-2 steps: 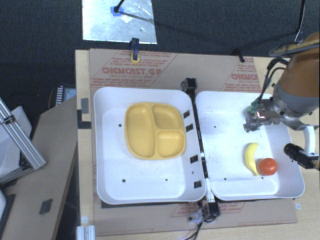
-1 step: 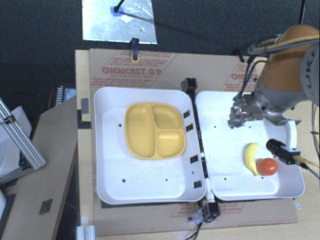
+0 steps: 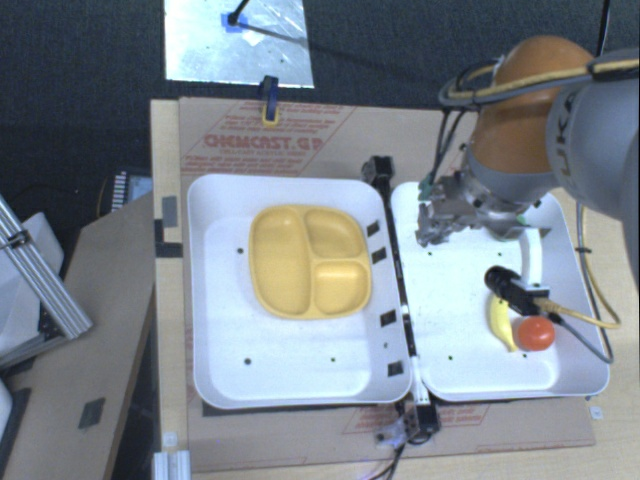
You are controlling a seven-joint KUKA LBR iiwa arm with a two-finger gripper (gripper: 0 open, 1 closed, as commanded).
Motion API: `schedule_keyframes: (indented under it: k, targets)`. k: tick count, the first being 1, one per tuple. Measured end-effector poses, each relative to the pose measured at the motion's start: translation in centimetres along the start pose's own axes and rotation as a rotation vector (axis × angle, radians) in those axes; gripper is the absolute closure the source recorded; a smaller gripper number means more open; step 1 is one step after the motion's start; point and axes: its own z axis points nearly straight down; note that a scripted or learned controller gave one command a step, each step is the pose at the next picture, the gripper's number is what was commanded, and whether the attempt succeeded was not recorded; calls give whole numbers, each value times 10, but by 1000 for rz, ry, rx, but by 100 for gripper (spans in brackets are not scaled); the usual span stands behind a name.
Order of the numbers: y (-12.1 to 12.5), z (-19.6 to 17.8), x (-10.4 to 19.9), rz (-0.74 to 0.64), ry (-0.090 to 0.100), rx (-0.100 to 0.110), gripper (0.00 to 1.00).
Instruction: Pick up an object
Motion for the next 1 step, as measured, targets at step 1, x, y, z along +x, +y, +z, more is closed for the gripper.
schedule_keyframes:
  k: [1]
  targets:
    - [10,13,53,0,0,1,100]
